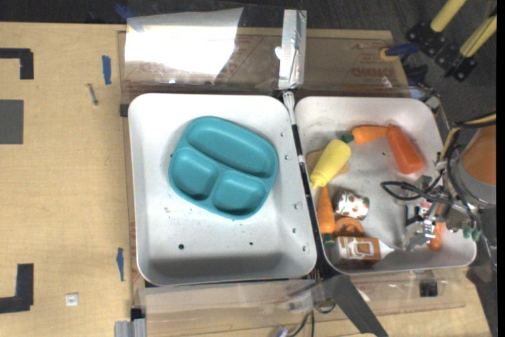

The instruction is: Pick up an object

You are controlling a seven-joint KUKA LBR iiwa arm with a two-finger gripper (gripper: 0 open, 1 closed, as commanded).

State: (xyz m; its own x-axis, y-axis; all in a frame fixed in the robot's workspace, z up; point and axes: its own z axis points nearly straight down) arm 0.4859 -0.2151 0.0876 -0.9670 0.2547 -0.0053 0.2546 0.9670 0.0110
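Reaching low into the right bin [371,110], the gripper [424,229] hides its fingers' state; toys crowd there, so it may nudge the bottle [359,249] instead of grasping.

The right bin [309,116] has bare floor at its middle, ringed by the corn [331,162], carrot [369,134], bottle [360,249] and gripper [426,226].

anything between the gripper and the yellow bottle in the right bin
Nothing visible stands in the way. The gripper sits low at the right bin's right side; bare white floor lies between it and the yellow bottle up left.
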